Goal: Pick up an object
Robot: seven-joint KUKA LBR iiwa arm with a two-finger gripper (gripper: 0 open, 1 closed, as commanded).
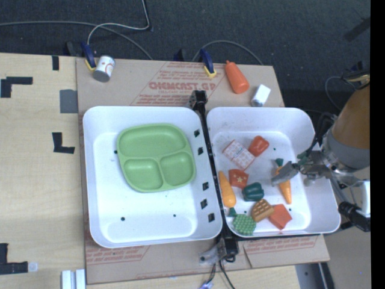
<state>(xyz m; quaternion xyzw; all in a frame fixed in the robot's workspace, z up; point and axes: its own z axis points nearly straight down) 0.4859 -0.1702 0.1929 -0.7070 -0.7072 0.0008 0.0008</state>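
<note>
— What's the gripper on?

— I see a small orange carrot-shaped toy [285, 191] near the right edge of the right white bin [301, 122], just below the grey two-finger gripper [283, 174]. The tips sit right over its top end; whether they touch it or how far apart they stand, I cannot tell.

— Around it?

— A dark green pepper-shaped toy [253, 192] just left, a red block [280, 216] toward the bin's front edge.

small toy foods lie loose in the right bin [301, 122]: a red pepper [259, 145], a pink-checked block [239, 154], a long orange carrot [227, 188], a green pepper [252, 191], a red block [280, 215] and a small orange carrot [285, 192].
</note>
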